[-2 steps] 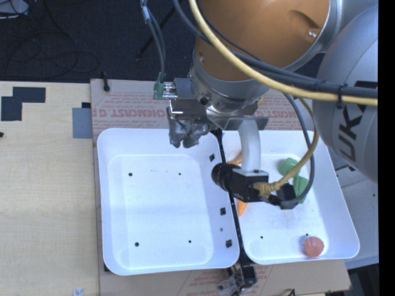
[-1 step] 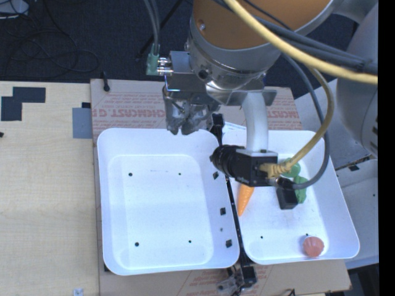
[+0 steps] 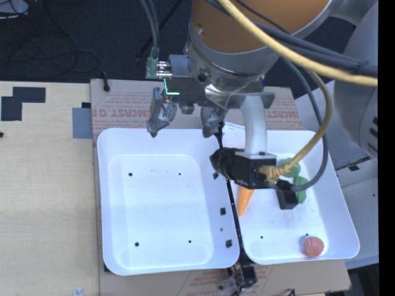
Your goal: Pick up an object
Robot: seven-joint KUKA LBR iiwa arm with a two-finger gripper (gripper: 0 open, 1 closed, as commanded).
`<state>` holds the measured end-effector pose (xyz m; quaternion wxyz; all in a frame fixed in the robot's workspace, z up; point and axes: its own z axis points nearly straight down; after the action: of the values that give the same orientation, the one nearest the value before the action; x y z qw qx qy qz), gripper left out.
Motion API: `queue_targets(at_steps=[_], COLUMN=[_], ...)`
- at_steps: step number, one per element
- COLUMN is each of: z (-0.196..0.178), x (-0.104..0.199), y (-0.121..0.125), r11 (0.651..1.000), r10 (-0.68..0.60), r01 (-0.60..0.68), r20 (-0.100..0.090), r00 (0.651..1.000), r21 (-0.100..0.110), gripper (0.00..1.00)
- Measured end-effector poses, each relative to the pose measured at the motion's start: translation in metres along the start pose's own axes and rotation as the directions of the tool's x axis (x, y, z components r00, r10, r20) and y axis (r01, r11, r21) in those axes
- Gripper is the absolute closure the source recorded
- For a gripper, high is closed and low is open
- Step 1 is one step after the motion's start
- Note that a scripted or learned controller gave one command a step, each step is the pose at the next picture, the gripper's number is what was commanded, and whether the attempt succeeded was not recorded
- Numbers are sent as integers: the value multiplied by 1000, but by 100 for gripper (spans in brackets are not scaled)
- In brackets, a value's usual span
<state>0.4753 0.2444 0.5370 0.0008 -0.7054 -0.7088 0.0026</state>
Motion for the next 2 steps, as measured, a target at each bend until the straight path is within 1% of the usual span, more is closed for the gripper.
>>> queue_targets(at_steps=[1,2], z=[-9,-9], x=[1,1], y=[0,0], r11=[1000,1000], r10=[-7,-7], r01=[7,7], r20=[2,2], r00=[1000,1000], r21=[3,5], gripper=[100,0])
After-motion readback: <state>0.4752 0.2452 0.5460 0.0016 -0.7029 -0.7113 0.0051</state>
